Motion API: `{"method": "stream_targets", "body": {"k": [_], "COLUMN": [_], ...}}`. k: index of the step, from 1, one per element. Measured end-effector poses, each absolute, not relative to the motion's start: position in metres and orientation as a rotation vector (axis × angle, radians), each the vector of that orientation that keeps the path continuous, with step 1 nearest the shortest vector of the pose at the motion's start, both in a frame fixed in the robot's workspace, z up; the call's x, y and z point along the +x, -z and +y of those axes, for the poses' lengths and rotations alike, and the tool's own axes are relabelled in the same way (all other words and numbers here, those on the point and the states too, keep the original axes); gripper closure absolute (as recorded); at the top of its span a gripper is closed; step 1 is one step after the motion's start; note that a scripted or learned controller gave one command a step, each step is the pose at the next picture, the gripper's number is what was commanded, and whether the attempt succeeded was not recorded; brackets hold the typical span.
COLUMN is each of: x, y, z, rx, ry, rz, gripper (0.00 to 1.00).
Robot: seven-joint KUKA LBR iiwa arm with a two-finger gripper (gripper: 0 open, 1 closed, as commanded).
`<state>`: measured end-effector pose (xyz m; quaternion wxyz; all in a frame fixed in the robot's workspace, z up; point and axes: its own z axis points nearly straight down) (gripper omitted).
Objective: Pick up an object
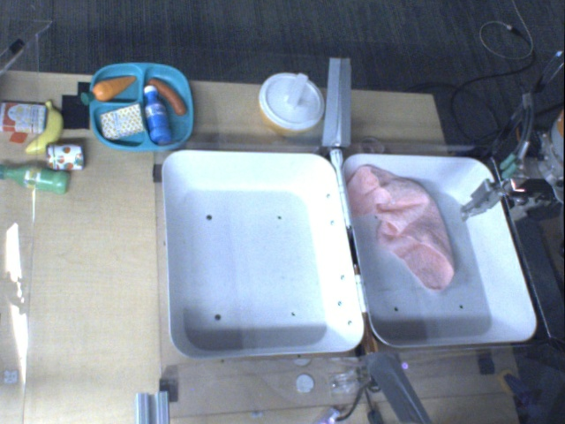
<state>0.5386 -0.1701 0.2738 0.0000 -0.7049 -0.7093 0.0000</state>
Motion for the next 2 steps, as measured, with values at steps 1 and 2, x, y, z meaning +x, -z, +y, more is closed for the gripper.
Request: {"method": "stream_targets", "body": {"k": [1,2], "x": [0.5235,0.5247], "y": [-0.0956,-0.1051], "z": [-0.1513,-0.1506], "rx": [-1.916,-1.916], "ry": [0.005,0.006], "rz": [-2.495,-2.497], "gripper": [0.0,1.0]}}
